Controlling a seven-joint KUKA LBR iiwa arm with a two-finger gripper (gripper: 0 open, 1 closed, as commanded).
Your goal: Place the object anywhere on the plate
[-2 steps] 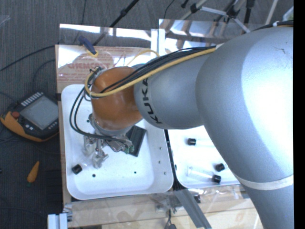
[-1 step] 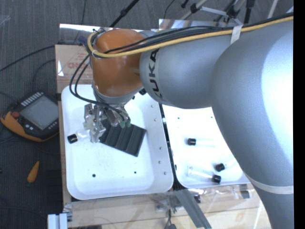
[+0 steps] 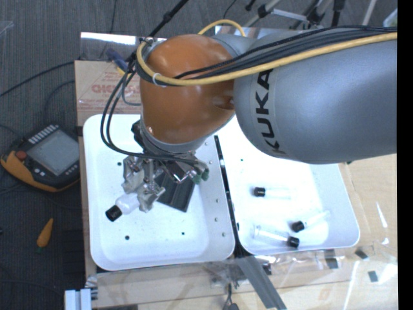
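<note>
Over the left bin: the grey arm (image 3: 322, 95) reaches in from the right, its orange band (image 3: 184, 89) above the wrist, and black and yellow cables (image 3: 271, 50) run along it.
Gripper: the gripper (image 3: 145, 186) hangs low inside the left bin (image 3: 103, 250).
Jaws: pinching a clear tube with a black cap (image 3: 122, 208); the tube sticks out to the lower left, its cap end just above the bin floor.
Beside the gripper: a dark flat block (image 3: 177, 192) lies just right of the fingers.
Right bin: the right bin (image 3: 342, 231) holds three more clear capped tubes (image 3: 274, 236), lying apart from each other.
Off the bench, left: a teach pendant (image 3: 48, 157) on the dark floor and, below it, a small orange tool (image 3: 44, 232).
Behind the bins: a cardboard sheet (image 3: 103, 89).
</note>
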